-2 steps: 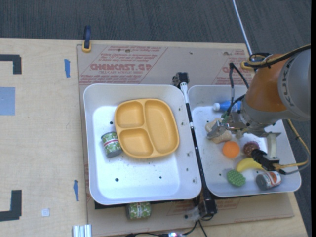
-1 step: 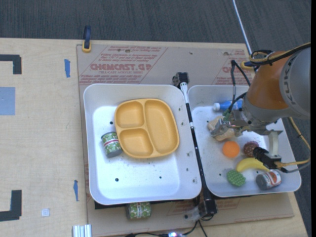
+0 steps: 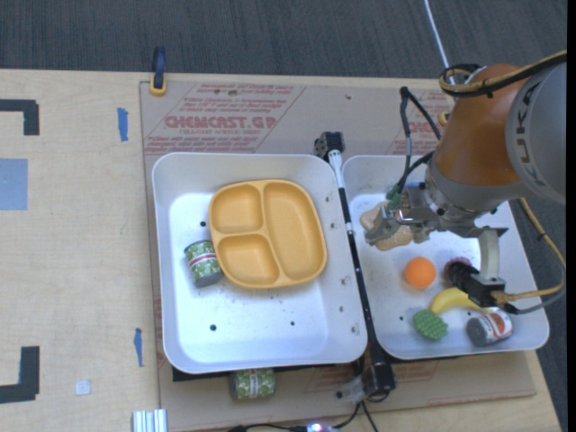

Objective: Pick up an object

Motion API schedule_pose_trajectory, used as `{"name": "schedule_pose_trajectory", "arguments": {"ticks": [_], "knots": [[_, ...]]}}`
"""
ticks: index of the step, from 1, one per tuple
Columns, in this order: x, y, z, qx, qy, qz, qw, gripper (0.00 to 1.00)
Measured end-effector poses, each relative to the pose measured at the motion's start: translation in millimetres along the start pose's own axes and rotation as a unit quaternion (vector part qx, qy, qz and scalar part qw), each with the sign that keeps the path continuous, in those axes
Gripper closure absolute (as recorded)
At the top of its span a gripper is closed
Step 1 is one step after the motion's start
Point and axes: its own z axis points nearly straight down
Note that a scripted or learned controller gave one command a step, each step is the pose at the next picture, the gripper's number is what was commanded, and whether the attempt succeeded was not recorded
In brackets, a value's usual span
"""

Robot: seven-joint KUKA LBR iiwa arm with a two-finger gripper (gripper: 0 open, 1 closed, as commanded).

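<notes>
My gripper (image 3: 402, 218) hangs low over the upper left part of the right bin (image 3: 531, 336). Directly beneath and beside it lies a tan, bread-like object (image 3: 382, 232), partly covered by the gripper; whether the two touch I cannot tell. Further down the same bin sit an orange ball (image 3: 419, 273), a yellow banana (image 3: 453, 301), a green bumpy item (image 3: 430, 324), a small tin can (image 3: 490, 328) and a dark red item (image 3: 461, 267).
The left bin (image 3: 180, 331) holds a yellow divided plate (image 3: 267, 232) and a small green-labelled can (image 3: 203, 264). Another can (image 3: 254, 383) lies on the bench below the left bin. The arm's grey and orange body (image 3: 486, 142) covers the right bin's upper right.
</notes>
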Motion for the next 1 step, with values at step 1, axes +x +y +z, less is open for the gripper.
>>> {"name": "schedule_pose_trajectory", "arguments": {"ticks": [1], "knots": [[-23.9, -56.4, 0.6, 0.001, 0.000, 0.001, 1.0000, 1.00]]}}
